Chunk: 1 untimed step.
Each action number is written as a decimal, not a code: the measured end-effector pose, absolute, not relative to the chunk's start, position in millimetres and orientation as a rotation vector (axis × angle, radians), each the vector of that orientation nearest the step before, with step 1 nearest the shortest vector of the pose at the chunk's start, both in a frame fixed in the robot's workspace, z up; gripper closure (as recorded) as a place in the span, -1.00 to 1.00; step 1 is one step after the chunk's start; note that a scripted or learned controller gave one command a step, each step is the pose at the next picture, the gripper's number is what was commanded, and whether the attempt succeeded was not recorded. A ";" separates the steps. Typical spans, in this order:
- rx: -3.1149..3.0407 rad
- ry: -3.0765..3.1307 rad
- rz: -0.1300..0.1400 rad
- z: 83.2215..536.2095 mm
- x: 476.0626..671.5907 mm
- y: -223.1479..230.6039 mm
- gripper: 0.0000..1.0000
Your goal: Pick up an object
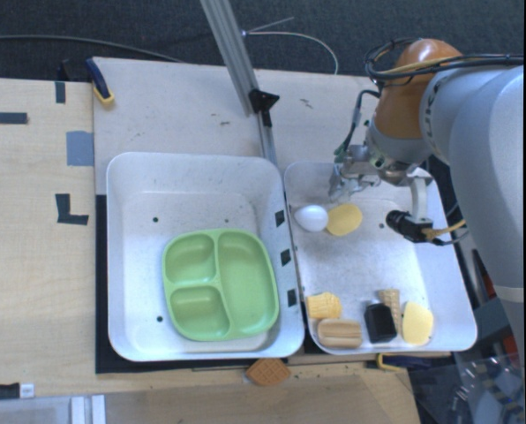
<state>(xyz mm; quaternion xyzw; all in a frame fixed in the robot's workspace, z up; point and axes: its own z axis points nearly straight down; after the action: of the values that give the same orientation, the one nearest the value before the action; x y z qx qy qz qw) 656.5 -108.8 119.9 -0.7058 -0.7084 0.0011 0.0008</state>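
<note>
Gripper (342, 186) is lowered into the right bin (453, 276), just above a yellow piece (344, 220) and white egg (311, 217); finger spacing cannot be told.

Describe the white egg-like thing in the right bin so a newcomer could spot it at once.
Start at the right bin of the two white bins. Near its far left corner, just below the pincer, two rounded items lie side by side. The white egg is the left one, the only white item there; its neighbour is yellow.
</note>
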 end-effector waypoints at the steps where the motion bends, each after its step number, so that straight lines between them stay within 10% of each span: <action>1: -2.222 -2.225 -0.003 165.2 657.5 -115.1 1.00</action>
<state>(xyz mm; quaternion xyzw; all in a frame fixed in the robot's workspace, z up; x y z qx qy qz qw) 657.5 -115.1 165.2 -0.7065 -0.7077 -0.0009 -0.0013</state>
